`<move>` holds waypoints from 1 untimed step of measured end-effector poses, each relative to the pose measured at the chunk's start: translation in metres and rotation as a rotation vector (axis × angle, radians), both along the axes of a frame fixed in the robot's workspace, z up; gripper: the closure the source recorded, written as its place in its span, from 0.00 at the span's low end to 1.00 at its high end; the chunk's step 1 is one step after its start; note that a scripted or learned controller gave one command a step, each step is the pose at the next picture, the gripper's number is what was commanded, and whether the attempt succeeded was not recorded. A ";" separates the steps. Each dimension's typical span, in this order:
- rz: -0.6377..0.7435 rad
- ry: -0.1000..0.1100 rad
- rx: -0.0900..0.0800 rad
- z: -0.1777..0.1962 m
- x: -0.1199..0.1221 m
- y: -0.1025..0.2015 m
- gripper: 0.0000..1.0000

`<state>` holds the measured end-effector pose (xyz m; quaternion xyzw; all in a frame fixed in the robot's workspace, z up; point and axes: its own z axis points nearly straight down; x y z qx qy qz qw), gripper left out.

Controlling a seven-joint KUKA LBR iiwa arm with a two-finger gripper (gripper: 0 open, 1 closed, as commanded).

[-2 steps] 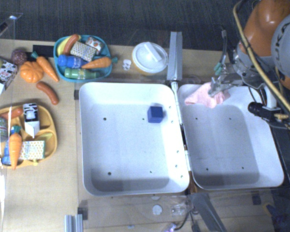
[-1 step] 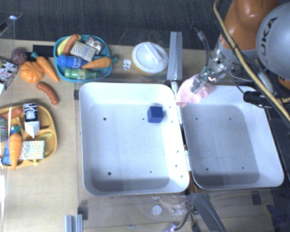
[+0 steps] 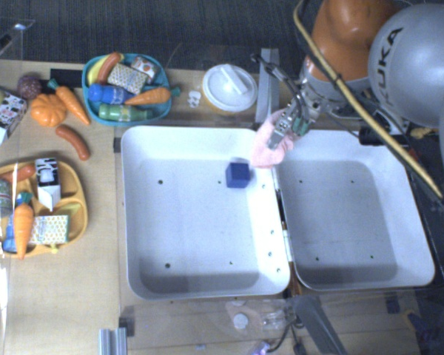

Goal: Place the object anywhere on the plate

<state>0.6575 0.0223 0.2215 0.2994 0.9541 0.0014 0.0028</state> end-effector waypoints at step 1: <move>0.401 -0.001 -0.001 0.009 -0.002 0.056 1.00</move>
